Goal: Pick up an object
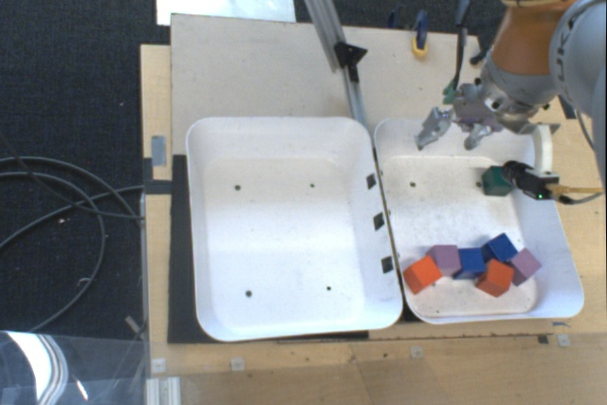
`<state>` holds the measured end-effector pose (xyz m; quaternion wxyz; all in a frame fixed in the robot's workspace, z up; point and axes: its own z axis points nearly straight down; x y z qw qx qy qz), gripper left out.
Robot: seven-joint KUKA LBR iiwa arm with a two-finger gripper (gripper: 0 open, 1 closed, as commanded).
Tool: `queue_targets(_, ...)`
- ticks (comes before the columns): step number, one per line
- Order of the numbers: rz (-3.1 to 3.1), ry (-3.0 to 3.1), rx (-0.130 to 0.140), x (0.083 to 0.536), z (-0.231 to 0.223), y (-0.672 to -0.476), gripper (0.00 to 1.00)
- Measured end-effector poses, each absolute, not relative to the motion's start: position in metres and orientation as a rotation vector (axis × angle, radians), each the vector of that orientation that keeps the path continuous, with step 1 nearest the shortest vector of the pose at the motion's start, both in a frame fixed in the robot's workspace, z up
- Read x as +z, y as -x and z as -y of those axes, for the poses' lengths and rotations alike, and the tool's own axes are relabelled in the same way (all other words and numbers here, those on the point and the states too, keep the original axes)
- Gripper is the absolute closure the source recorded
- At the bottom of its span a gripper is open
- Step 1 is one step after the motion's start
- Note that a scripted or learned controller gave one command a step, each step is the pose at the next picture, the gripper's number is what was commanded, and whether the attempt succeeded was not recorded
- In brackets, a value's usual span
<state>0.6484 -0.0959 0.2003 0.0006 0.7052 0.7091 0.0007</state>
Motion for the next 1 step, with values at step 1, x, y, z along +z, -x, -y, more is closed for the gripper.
queue_targets(1, -2.219, -2.230, -0.003, 0.1062, 0.1852, -0.6035, 0.00)
